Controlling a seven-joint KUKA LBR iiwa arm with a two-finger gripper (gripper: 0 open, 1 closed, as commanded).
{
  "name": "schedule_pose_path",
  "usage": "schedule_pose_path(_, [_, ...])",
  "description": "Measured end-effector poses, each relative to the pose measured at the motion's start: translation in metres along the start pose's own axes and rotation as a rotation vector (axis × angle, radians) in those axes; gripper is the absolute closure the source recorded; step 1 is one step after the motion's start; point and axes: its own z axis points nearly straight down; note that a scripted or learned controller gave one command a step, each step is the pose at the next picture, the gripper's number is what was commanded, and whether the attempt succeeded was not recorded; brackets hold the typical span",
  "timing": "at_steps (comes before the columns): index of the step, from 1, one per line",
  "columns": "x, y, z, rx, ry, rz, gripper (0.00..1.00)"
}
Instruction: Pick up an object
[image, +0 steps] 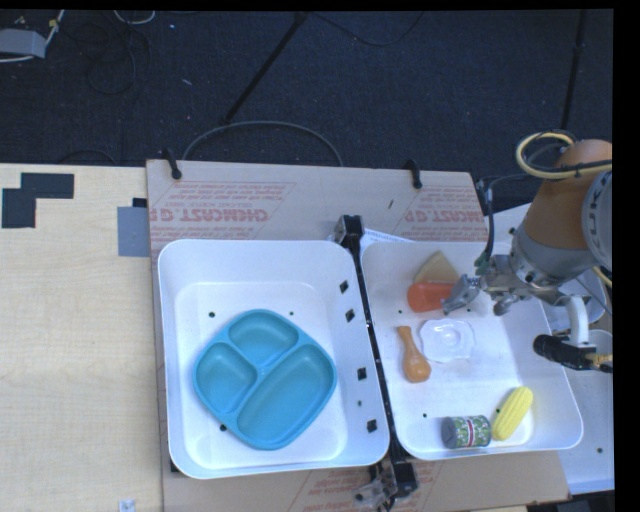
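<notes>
A pale wooden bench fills the left side, and on it lies a sheet of brown cardboard printed with red lettering, carrying two shallow white bins side by side. The left bin holds a large blue divided plate with three compartments, lying flat near the bin's middle. The right bin holds several smaller things. The grey arm, with its orange band, reaches in from the right, and most of it is cut off by the frame's edge, so just the wrist and tool are seen. The gripper hangs low over the upper part of the right bin, pointing left; its tip is small and dark against the clutter, and whether its fingers are spread or pressed together cannot be made out. Just left of the tip lies an orange-red block, touching or nearly touching it, and behind that block sits a tan wedge, partly hidden by the block. Just below the tip is a clear plastic cup, hard to see against the white floor. Beside the cup, to its left, lies an orange spoon-shaped toy. Near the bin's front edge, well apart from the gripper, a yellow corn cob rests beside a small green patterned can lying on its side. Nothing can be seen held in the gripper.
</notes>
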Motion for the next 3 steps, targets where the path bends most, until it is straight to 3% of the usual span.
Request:
schedule_pose_path(1, [0.001, 0.000, 0.039, -0.003, -0.001, 0.000, 0.00])
schedule_pose_path(2, [0.001, 0.001, 0.026, -0.006, -0.002, 0.001, 1.00])
schedule_pose_path(3, [-0.001, 0.008, -0.035, -0.010, -0.003, -0.001, 1.00])
